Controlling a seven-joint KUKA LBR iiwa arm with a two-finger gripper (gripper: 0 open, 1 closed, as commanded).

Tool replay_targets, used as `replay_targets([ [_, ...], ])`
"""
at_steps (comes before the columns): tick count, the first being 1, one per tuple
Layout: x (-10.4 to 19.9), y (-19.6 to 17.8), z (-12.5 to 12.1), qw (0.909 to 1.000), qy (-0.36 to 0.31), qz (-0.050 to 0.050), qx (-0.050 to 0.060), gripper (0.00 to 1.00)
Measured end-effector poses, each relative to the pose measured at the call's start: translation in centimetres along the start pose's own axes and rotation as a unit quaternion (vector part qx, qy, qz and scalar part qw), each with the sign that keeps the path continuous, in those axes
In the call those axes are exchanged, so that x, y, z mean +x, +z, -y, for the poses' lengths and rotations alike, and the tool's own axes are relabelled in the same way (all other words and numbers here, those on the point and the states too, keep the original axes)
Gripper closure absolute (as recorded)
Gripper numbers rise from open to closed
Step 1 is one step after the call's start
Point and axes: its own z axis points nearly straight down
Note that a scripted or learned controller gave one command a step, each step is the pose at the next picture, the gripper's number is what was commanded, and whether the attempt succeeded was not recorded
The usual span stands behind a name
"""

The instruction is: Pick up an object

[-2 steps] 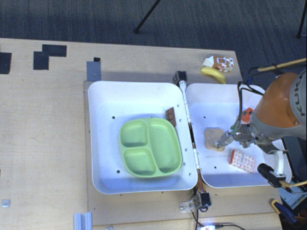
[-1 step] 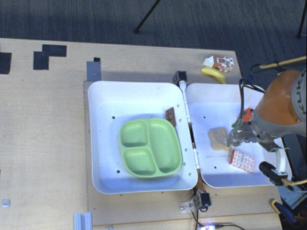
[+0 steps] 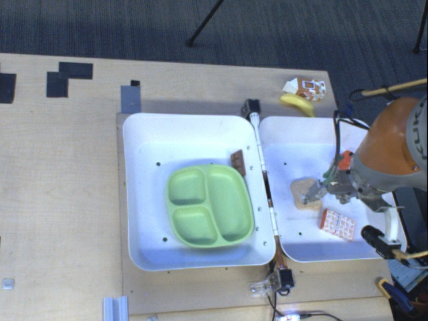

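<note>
A tan, flat, rounded object (image 3: 300, 192) lies near the middle of the right bin (image 3: 294, 139). My gripper (image 3: 314, 192) is low over the tan object's right edge, on the grey arm with the orange band that reaches in from the right. Whether it touches the object I cannot tell. A small red-and-white patterned packet (image 3: 338, 224) lies on the bin floor just below and to the right of the gripper. In the left bin (image 3: 150, 146) a green divided plate (image 3: 209, 206) rests flat, with a small brown piece (image 3: 237, 159) near its upper right corner.
A banana (image 3: 297, 103) and a small orange-and-white box (image 3: 310, 87) sit on the bench beyond the right bin's far edge. The ridge between the two bins (image 3: 262, 172) runs just left of the tan object. Cables hang by the arm at the right.
</note>
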Motion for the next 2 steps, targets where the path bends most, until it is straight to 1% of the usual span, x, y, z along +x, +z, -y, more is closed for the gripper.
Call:
replay_targets([
  [1, 0.05, -1.06, -0.15, 1.0000, 0.000, 0.000, -0.001, 1.00],
  [2, 0.05, -1.05, -0.14, 1.0000, -0.001, 0.000, -0.001, 0.00],
])
